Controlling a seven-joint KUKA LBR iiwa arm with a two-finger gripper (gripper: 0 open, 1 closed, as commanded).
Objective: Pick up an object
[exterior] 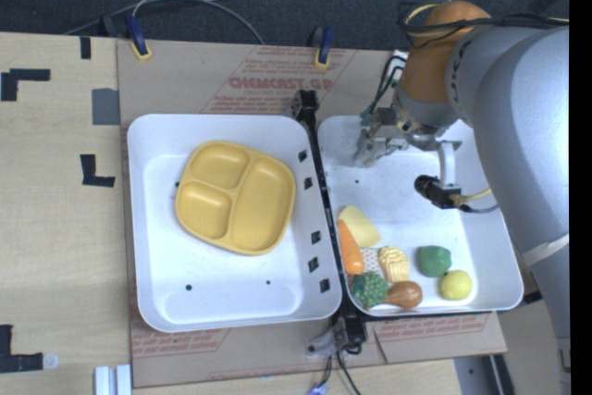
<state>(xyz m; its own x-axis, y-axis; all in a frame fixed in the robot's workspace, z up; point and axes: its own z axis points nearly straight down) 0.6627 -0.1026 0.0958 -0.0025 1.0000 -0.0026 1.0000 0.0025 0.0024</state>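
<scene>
Since nothing has been lifted yet, the task is still at its beginning, with the whole grasp left to do. At the far left, the surface (55,227) lies bare beside the left bin (148,227), which holds a yellow divided plate (234,197) sitting tilted toward its upper half, with open white floor below it. A black divider (319,199) runs between the two bins. In the right bin (481,236), the toy foods crowd the lower end: an orange carrot (350,247) and a pale yellow wedge (362,225) hard against the divider, then broccoli (371,289), corn (394,265), a brown piece (405,294), a green piece (433,259) and a yellow lemon (455,285) near the lower rim. The gripper (372,146) hangs over the upper part of this bin, well apart from the pile, with nothing in it; whether its fingers are spread or closed I cannot tell. The middle floor of the bin is open, so a descent has room there, though the carrot and wedge leave little clearance at the divider.
</scene>
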